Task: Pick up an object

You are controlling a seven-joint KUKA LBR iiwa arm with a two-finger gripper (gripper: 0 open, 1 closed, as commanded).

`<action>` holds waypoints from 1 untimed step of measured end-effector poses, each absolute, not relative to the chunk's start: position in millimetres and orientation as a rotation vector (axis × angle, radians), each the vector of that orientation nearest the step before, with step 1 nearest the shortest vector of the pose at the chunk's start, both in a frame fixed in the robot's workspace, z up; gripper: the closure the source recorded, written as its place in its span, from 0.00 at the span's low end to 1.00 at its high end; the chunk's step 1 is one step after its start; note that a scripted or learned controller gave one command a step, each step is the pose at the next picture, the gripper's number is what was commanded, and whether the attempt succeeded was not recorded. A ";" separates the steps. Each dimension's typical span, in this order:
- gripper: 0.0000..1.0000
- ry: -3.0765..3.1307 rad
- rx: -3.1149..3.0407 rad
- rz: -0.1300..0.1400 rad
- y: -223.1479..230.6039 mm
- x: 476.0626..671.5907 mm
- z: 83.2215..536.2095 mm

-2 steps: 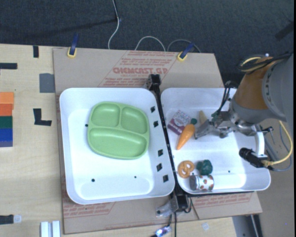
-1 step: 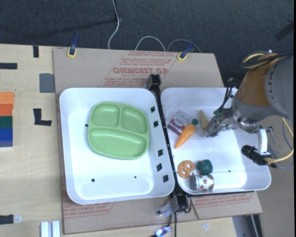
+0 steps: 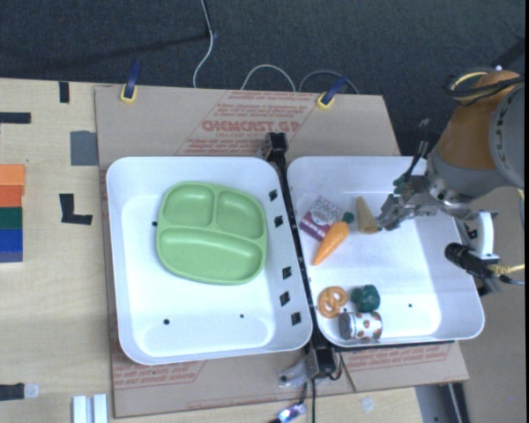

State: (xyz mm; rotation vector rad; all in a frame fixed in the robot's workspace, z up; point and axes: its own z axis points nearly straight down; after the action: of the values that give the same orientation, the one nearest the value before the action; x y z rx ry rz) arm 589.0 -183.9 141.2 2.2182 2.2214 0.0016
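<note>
My gripper (image 3: pixel 390 216) sits low in the right bin (image 3: pixel 441 324), just beside the tan cone (image 3: pixel 366 216); finger state I cannot tell.

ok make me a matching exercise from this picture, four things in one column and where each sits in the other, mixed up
Things:
1. green divided plate
2. orange carrot
3. pretzel
4. gripper

Places:
A. near the front edge of the right bin, next to a dark green object
B. in the left bin
C. over the right bin, close to a tan object
D. in the right bin near the divider, below a pink wrapper

Pairs: 1-B, 2-D, 3-A, 4-C
</note>
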 end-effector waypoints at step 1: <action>1.00 2.221 2.215 0.004 -175.3 587.2 200.2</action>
State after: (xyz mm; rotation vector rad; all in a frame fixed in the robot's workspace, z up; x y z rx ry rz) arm 587.2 -175.3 200.2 2.2151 2.2211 0.0041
